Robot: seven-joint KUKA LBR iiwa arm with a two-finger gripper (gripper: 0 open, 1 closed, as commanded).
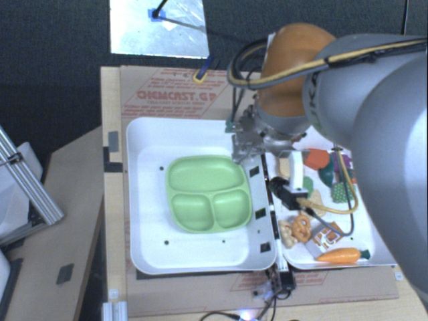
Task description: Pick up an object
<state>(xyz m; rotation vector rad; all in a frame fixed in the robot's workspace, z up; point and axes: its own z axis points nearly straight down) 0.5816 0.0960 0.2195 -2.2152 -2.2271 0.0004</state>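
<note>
The pale green 3-compartment plate (208, 194) looks like smooth matt plastic. It lies in the left shallow white bin (144, 199), also smooth plastic with a faint sheen. Under both bins lies a tan printed cardboard sheet (170, 95), matt and papery. The orange toy carrot (339, 254) looks glossy. The grey arm casing (374, 105) has a smooth satin finish, its orange band (291, 59) shinier.
</note>
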